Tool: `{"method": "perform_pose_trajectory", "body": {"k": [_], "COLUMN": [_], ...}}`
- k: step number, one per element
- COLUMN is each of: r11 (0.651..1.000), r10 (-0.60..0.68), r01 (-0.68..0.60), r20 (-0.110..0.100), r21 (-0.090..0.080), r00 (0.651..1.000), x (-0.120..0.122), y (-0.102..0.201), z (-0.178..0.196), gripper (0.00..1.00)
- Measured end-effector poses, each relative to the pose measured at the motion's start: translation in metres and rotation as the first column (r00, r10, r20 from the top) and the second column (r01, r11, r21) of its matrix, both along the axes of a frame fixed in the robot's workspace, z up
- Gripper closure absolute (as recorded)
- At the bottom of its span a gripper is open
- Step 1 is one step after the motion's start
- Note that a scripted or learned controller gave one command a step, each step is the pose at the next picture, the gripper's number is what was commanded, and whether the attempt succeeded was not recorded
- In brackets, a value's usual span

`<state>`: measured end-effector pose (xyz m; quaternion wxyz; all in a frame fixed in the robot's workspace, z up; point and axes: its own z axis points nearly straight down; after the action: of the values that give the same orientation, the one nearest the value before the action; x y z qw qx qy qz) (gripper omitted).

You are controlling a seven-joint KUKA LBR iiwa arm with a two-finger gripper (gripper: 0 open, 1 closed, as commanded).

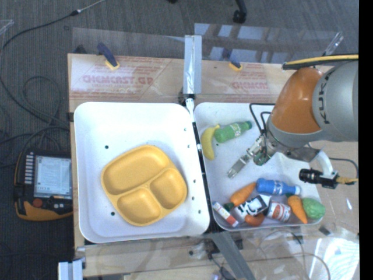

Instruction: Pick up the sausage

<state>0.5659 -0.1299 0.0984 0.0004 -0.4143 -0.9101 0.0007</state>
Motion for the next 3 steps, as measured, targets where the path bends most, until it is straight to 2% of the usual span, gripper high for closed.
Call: {"method": "perform_pose_trajectory", "body": {"k": [1,2,3], "r11": [0.999,0.969,0.954], "r10": [0.037,0.248,0.301], "r01": [-0.037,-0.248,-0.301], "r20": [-0.012,0.016,0.005], "r21": [0.002,-0.007,0.001], "r00": [0.999,0.969,0.954], "x": [0.075,-0.018,0.041], "y": [-0.004,-0.006,-0.012], "z": [0.0,-0.007,0.036], "gripper": [0.0,0.0,0.0]}}
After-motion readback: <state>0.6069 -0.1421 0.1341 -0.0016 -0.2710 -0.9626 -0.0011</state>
